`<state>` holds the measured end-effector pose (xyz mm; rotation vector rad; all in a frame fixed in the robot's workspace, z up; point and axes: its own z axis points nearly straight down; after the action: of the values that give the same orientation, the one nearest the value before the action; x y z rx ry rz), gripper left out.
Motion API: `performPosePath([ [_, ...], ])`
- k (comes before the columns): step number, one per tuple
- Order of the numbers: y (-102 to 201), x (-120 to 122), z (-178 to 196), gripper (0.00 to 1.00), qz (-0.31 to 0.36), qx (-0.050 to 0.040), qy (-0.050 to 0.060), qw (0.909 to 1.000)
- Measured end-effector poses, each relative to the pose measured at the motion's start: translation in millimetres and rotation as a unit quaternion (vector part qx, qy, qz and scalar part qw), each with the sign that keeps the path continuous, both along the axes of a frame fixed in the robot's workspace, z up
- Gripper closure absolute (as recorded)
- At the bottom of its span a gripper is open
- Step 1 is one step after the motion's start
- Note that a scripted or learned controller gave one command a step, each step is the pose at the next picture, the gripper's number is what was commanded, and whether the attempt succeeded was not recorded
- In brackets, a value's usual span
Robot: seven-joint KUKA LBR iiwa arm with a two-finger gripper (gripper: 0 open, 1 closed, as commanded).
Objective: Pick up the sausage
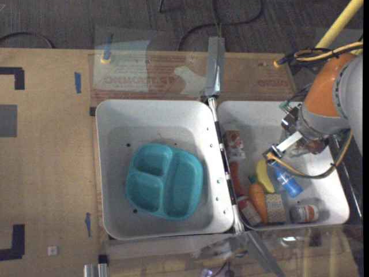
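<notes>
The sausage [236,178] is a slim reddish-brown piece lying lengthwise against the left wall of the right bin [253,115]. My gripper [301,148] hangs over the right half of that bin, under the orange wrist band. It is well to the right of the sausage and a little farther back, above a yellow banana [264,176] and a blue bottle [286,181]. Nothing shows between gripper and sausage.
A red-and-white packet [233,143] lies behind the sausage. In front of it lie an orange carrot [259,201], a small box [275,208], a can [304,213] and a red-white piece [248,212]. The left bin [115,120] holds a teal divided plate [165,180].
</notes>
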<state>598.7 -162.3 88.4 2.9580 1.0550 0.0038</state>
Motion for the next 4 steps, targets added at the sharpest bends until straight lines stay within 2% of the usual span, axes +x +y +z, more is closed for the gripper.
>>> performPosePath([
  [1, 64, -22, 1, 1.00, -0.166, 0.0018, -0.002, 0.9862],
  [2, 90, 17, 114, 1.00, -0.038, 0.0001, 0.001, 0.9993],
  [3, 90, 46, 144, 1.00, -0.241, 0.0011, 0.001, 0.9706],
  [4, 76, 55, 193, 1.00, -0.129, 0.0003, 0.002, 0.9917],
])
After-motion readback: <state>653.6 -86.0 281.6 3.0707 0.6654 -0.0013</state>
